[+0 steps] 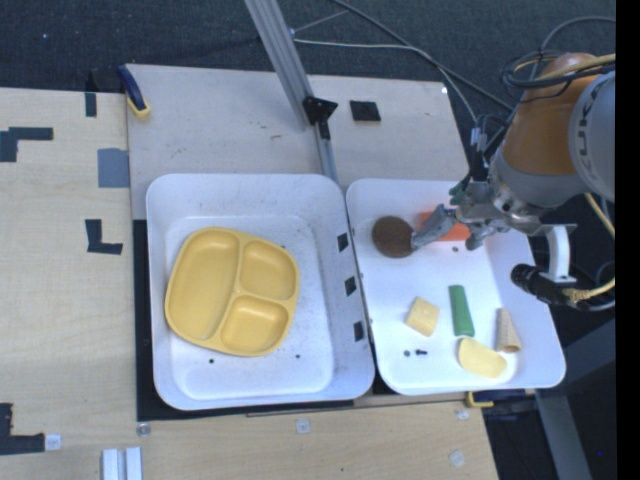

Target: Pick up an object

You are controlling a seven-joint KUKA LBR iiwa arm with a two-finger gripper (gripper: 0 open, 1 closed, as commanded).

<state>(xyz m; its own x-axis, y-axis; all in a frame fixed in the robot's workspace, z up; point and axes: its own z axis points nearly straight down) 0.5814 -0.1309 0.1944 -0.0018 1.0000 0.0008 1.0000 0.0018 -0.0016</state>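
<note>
Pale wood makes up the surface (pixel 60 298), with dark carpet beyond its far edge and cables trailing across it. Two shallow white bins sit side by side near the surface's right end. Inside the left bin (pixel 165 203) lies a yellow divided plate (pixel 232 290) with three compartments, resting toward that bin's left side and near edge.

Several small things are scattered in the right bin (pixel 535 368). A round brown object (pixel 392 236) sits near its far left corner. Just right of it, an orange piece (pixel 452 231) shows partly under the arm's tooling. Toward the near edge are a pale yellow block (pixel 423 317), an upright-lying green stick (pixel 460 310), a tan cone-like piece (pixel 508 330) close to the right wall, and a yellow wedge (pixel 482 359) nearest the near edge. Two tiny dark specks lie just below the block.

Reaching in from the right, the grey arm with its orange band (pixel 545 128) hangs over the far part of the right bin. Its pincer (pixel 445 226) sits low beside the brown object and above the orange piece; whether its fingers are spread or pressed together cannot be told, and nothing is visibly pinched.

A metal pole (pixel 280 43) slants up from between the bins' far edges.
</note>
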